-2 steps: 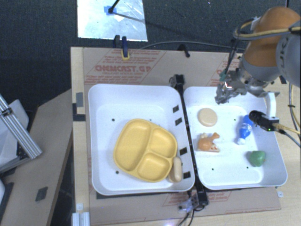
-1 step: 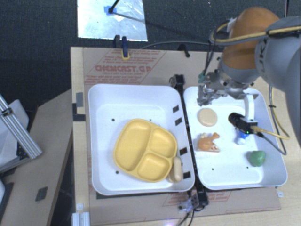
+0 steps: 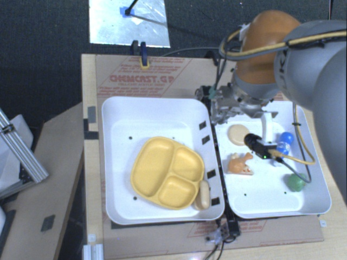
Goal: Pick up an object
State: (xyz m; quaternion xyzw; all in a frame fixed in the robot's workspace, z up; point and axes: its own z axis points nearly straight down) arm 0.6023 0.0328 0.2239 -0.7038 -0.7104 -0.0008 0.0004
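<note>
Tabletop (image 3: 142, 76) of pale board with red lettering carries two shallow white bins side by side. The left bin (image 3: 157, 106) holds a yellow divided plate (image 3: 168, 172), lying flat near the bin's middle, and a beige oblong piece (image 3: 203, 195) that touches the plate's near right edge and sits just beside the bin's right wall.

The right bin (image 3: 317, 199) holds four small things. A tan round disc (image 3: 237, 134) lies toward the far left part of its floor. An orange toy figure (image 3: 239, 164) lies just nearer than the disc, apart from it. A blue ball (image 3: 285, 140) sits to the right of the disc, and a green ball (image 3: 295, 182) sits nearer and further right, close to the bin's right wall.

The grey arm (image 3: 317, 64), with its orange band (image 3: 265, 42), reaches in from the right. Its end effector (image 3: 221, 114) hangs over the far left corner of the right bin, by the wall shared with the left bin and just beyond the tan disc. Whether the end effector is open or closed cannot be told, and nothing is seen gripped in it.
</note>
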